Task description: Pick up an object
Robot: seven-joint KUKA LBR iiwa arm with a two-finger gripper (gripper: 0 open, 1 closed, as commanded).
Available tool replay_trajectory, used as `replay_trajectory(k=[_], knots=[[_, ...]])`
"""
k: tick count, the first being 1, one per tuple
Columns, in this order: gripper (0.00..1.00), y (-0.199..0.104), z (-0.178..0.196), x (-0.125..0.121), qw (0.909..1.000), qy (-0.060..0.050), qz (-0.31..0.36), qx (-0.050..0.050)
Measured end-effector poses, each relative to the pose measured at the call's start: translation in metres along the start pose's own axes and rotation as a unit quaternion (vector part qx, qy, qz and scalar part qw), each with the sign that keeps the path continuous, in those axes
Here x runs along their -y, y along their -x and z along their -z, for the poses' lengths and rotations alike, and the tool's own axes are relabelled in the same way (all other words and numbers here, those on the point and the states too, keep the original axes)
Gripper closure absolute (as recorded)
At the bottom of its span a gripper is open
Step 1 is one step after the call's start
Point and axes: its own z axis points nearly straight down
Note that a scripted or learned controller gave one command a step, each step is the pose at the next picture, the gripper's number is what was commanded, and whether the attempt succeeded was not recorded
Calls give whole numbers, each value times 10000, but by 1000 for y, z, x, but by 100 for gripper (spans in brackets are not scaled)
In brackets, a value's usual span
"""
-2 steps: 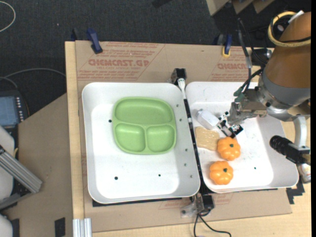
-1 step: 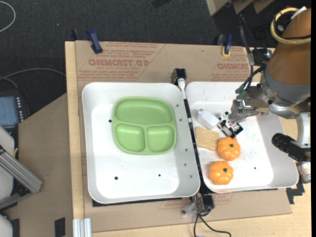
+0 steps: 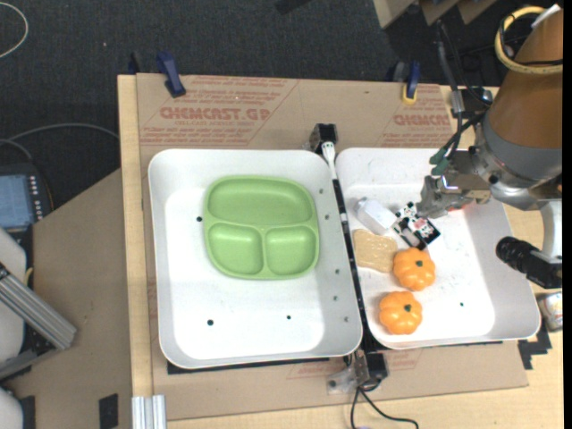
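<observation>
- One gripper (image 3: pixel 420 223) we see low over the right bin (image 3: pixel 474 315), its tip down among small clutter; we cannot tell how its jaws stand.
- One black-and-white small object (image 3: pixel 418 230) lies right at that tip.
- One pale wrapped item (image 3: pixel 375 214) sits just left of it, and one tan flat piece (image 3: pixel 373 251) below that.
- Two orange pumpkins (image 3: pixel 414 269) (image 3: pixel 400 312) we count in the same bin, one just above the other.
- One green divided plate (image 3: pixel 262 227) rests in the left bin (image 3: pixel 179 311).

the gripper (image 3: pixel 416 224) is too small and cluttered to read; the arm (image 3: pixel 527 105) runs off the right edge.
</observation>
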Motion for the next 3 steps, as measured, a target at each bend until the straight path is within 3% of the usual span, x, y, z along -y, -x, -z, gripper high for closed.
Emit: replay_trajectory(k=[1,2,3], knots=[[100,-36,-106,39,9999,-132,-3,-27],[100,-138,-41,34,10000,-30,51,-30],[100,-221,83,32,10000,12,54,-58]])
